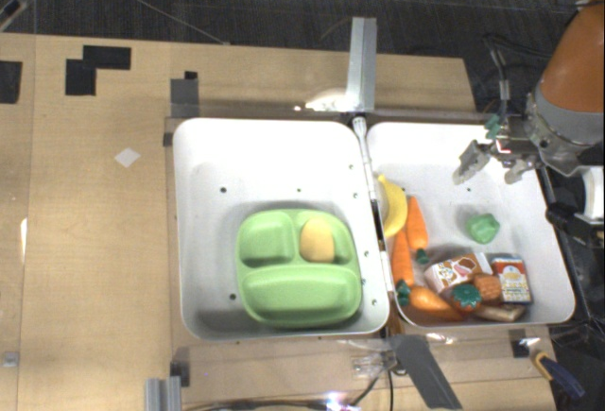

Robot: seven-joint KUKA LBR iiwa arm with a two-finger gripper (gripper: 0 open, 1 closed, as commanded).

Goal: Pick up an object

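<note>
— What's on the bench from where you stand?

— Two shallow white bins side by side. The left bin [203,211] holds one green divided tray [298,265], the biggest thing in there, with three compartments. In its upper right compartment sits one yellowish rounded item [319,240], maybe a lemon or potato.

— And the other one?

— The right bin [430,149] is the crowded one, with everything packed toward its near and left side. Against the left wall lies one yellow banana [393,203]. Just beside it an orange carrot [415,225] runs down the bin, with a second carrot [401,260] alongside it and a third carrot [430,301] lying across the near corner. So three carrots, I'd say, though they overlap.

— Anything boxed?

— One small carton [511,278] with a red top near the right wall, and one printed packet [452,272] touching the carrots. Between them are brown lumps I can't make out. Apart from the pile sits one small green piece [484,229], alone on bare white floor.

— Where's the arm?

— Reaching in from the right, the gripper [490,165] hovers over the far right part of that bin, above the green piece and clear of it. Its two fingers are spread apart with nothing between them.
</note>
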